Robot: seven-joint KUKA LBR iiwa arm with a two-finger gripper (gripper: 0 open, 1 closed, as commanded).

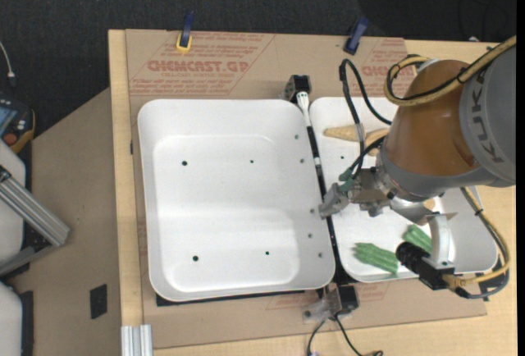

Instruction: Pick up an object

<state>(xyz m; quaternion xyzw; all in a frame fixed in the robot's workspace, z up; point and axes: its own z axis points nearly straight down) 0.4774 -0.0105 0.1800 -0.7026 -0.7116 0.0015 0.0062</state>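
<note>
Whether the jaws are spread or pressed together cannot be told: the gripper (335,203) is a small grey blur low over the left side of the right bin (328,112), right against the divider between the bins, and nothing is visibly caught in it. The arm (435,129), grey with its orange band, comes in from 3 o'clock and covers most of the right bin's middle. Nearest the camera, at about 5 o'clock from the gripper, a green ridged object (376,257) lies flat on the bin floor, near the gripper but apart from it; a second green piece (417,238) lies just beside it toward 3 o'clock, partly under the arm's black fitting. Farther back, at roughly 12 o'clock from the gripper, a tan cone-shaped object (343,132) points toward 9 o'clock, its wide end hidden by the arm. To 9 o'clock sits the left bin (221,194). Beyond both bins, a blue clamp (355,35) and a yellow-and-blue clamp (185,34) grip the brown board (213,63) at its far edge.
</note>
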